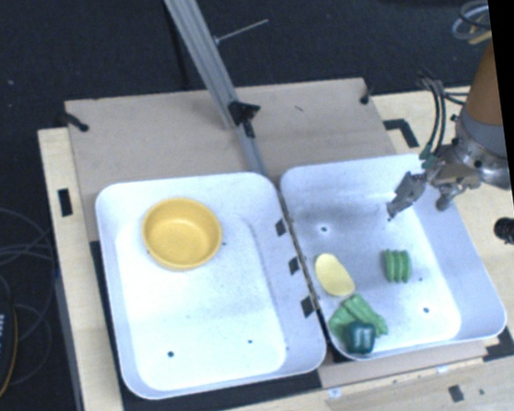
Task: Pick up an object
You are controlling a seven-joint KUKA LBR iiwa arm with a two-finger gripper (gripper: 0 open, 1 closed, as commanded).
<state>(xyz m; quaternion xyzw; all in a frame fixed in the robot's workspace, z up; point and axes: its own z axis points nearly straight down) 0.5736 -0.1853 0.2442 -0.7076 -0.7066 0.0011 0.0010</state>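
Note:
In the right bin (422,178) lie a pale yellow oval piece (334,274), a small green ridged piece (396,265) and a larger green pepper-like piece (356,322) with a dark teal end at the front edge. My gripper (419,190) hangs over the bin's upper right part, well above and to the right of the green ridged piece. Its fingers stand spread apart with nothing between them. A yellow bowl (182,233) sits in the left bin (210,347) near its back left.
A grey metal post (207,56) slants across the back of the bench and ends between the bins. Cables (438,115) trail near the arm's wrist at the right. A wooden board (322,125) lies behind the bins.

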